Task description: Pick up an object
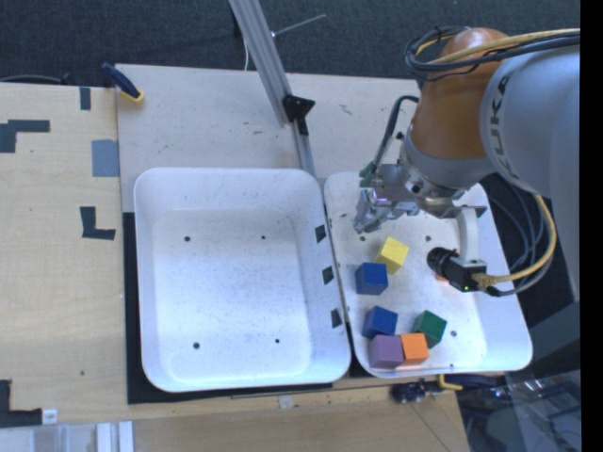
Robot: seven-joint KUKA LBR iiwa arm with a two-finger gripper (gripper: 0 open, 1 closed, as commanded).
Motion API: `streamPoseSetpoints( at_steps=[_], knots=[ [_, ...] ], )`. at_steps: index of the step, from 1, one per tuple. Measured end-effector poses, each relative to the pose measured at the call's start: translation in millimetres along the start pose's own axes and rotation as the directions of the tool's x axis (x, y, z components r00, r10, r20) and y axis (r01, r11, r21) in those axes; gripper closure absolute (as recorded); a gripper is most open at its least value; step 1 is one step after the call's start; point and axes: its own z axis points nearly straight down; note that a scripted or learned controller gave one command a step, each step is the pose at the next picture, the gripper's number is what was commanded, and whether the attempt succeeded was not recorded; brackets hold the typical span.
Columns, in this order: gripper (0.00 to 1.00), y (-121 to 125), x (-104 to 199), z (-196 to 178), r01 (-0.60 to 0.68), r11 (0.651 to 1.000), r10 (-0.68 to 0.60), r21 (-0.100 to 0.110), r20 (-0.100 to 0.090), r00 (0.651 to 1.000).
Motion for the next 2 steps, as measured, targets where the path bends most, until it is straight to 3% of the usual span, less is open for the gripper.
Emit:
streamPoseSetpoints(
  at_steps=[2],
  knots=[
    [1.0, 37, 101, 24, -0.001, 1.0, 0.001, 0.0, 0.0, 1.0]
  ],
)
